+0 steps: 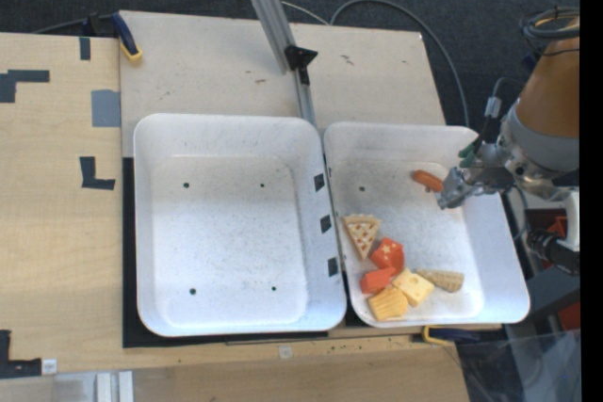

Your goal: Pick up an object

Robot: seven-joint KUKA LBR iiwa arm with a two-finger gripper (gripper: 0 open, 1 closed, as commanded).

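**Pincer hovers beside the orange piece in the right bin**

Pincer (pixel 453 191) sits over the upper right part of the right bin (pixel 499 297), its tip just beside a small orange-red sausage-shaped piece (pixel 426 179); whether it is released or clenched I cannot tell, since the dark metal end is too small and blurred at this slant. Nothing can be seen held in it.

For a clean pick, the tip should probably centre over the orange piece's narrow width rather than its length, come straight down, and close only once it straddles the piece; the smooth rounded form looks liable to roll or squirt sideways.

Lower in the same bin lies a loose cluster: a tan waffle-textured wedge (pixel 361 232), red chunky pieces (pixel 384 257), a yellow cheese-like block (pixel 399 295) and a beige ridged piece (pixel 443 280). These touch or crowd one another, so they appear harder to isolate. Both bins are matt white plastic, speckled, with rounded rims; the left bin (pixel 151 202) has a shallow flat floor.
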